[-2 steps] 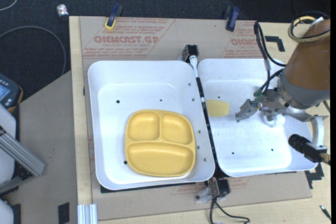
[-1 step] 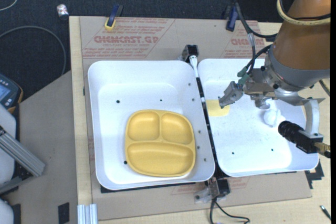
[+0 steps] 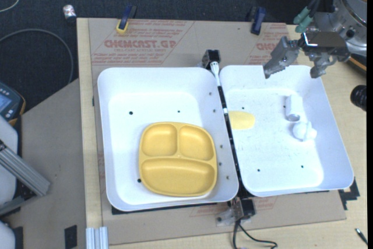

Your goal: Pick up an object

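Cardboard sheet (image 3: 175, 38) first, brown and flat, lying under everything, and its red print reads "CHEMCAST G.P" along the far edge, with more of the same red lettering cut off behind the arm on the right. A yellow-tipped clamp (image 3: 124, 20) and a blue clamp (image 3: 256, 19) pin that far edge down.

On top sit the two shallow white plastic bins, touching along a black seam. Left bin (image 3: 113, 137) carries a yellow rounded-square divided plate (image 3: 178, 158), three compartments, lying flat toward the near right corner. No writing on it that can be read.

Right bin (image 3: 280, 175) now: a small pale yellow flat piece (image 3: 241, 120) lies right against the seam on its left side, and over toward the right wall there's a small white object (image 3: 296, 118), a stubby upright part with a rounded lump below it; its exact shape is hard to make out against the white floor.

And the grey two-finger gripper (image 3: 295, 66) hangs over the far edge of the right bin, fingers spread wide apart, nothing between them. It's above and just beyond the white object, apart from it. Left finger (image 3: 275, 66) points down-left, the other angles down toward the right rim.
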Robot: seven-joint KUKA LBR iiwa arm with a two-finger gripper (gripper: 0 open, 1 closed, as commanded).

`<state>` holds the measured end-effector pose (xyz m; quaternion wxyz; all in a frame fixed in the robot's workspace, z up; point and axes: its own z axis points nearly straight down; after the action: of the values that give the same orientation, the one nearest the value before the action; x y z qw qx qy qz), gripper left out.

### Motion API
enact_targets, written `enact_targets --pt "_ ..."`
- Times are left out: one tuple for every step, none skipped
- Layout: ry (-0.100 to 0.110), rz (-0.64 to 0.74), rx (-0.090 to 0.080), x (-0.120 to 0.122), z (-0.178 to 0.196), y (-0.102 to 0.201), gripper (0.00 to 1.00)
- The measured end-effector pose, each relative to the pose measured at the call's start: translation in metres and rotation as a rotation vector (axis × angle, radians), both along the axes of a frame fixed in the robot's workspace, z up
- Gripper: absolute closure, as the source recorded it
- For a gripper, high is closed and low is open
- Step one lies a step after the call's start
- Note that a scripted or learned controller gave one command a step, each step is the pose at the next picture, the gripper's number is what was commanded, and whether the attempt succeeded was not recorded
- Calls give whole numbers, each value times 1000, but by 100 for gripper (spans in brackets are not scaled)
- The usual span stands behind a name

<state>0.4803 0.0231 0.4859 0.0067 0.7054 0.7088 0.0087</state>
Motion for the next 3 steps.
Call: enact_targets --pt "17 -3 -4 0 2 -1 100" --pt "27 4 -2 0 -14 69 100" --pt "37 -7 -6 -3 -149 64 100"
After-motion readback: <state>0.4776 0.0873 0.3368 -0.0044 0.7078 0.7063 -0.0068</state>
